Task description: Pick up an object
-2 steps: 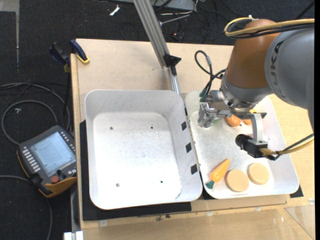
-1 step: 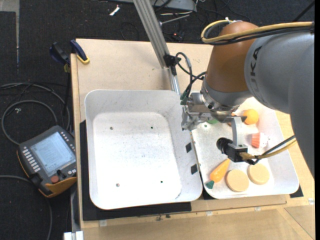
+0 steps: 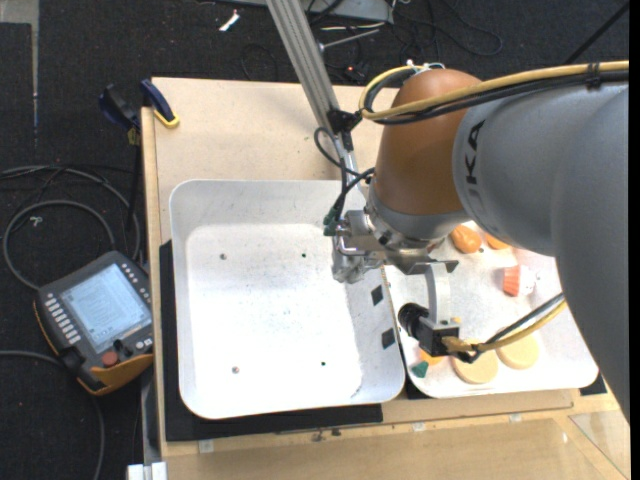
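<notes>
Down where the bins (image 3: 270,308) meet hangs the gripper (image 3: 352,264), grip unreadable; tan discs (image 3: 481,370) lie flat.

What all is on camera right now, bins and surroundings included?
bins: two, white, left bin and right bin side by side
discs: two, tan, right bin's near edge
orange piece: one, orange, right bin's far side
pink piece: one, pink and white, right bin's middle
green piece: one, green, right bin's near-left corner
clamp: one, blue and yellow, far-left corner of bench
pendant: one, grey and orange, floor left of bench
arm: one, grey with orange band, over right bin
end effector: one, silver, over the bins' shared wall
</notes>
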Robot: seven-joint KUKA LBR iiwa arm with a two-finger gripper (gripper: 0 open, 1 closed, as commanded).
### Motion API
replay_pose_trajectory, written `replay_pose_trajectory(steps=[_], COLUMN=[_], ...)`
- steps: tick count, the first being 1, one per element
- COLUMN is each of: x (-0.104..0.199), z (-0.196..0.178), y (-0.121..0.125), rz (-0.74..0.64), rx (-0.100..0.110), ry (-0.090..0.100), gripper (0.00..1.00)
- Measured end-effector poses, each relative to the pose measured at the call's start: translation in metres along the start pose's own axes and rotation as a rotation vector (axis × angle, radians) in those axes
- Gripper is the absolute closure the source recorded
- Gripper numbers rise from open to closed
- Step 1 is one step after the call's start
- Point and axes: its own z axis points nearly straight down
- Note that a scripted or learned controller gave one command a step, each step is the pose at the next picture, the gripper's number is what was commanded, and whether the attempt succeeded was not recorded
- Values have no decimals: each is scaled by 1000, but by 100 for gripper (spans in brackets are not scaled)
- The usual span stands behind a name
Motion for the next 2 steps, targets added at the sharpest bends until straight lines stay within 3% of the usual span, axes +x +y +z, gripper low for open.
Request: replay_pose_trajectory(steps=[1, 2], x=[4, 3], z=[-14, -14], y=[-3, -3], rz=[4, 8], rx=[-5, -5], ry=[-1, -2], gripper=[100, 0])
